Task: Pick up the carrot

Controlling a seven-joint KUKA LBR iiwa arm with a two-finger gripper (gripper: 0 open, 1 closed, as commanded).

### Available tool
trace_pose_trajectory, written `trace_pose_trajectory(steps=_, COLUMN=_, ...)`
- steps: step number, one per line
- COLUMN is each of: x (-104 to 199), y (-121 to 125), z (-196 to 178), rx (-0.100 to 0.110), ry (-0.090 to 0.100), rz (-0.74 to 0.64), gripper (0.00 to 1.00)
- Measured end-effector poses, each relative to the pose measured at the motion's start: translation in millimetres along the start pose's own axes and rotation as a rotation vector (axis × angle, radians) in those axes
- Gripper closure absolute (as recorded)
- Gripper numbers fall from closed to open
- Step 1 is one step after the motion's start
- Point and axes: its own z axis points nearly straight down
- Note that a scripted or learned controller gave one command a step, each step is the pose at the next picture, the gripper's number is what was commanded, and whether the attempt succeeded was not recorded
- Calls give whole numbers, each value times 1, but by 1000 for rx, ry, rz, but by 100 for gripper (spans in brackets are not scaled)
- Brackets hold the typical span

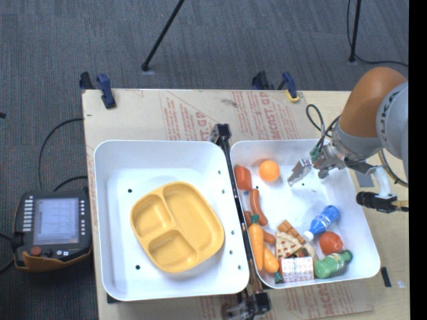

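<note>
Arm reaching in from the right, its wrist slanted down and leftward over the upper part of the right bin [363,222]. The tool [308,168] hovers above bare bin floor, just right of an orange ball [269,171]; its fingers appear parted with nothing between them, though their small size leaves this uncertain. The carrot [257,245] lies lengthwise against the bin's left wall, near the bottom, well apart from the tool. The left bin [110,179] holds a yellow divided plate [176,226].
</note>
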Motion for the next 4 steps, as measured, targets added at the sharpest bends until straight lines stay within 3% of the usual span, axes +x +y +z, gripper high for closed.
trace_pose_trajectory(steps=1, x=85, y=3, z=7, rx=-9, ry=-1, rz=348, gripper=0)
trace_pose_trajectory(steps=2, x=104, y=20, z=9, rx=-8, ry=-1, rz=615, gripper=0)
trace_pose_trajectory(steps=3, x=104, y=20, z=-1, rx=-6, ry=0, rz=612, gripper=100)
trace_pose_trajectory(steps=4, x=104, y=20, z=-1, rx=-6, ry=0, rz=612, gripper=0)
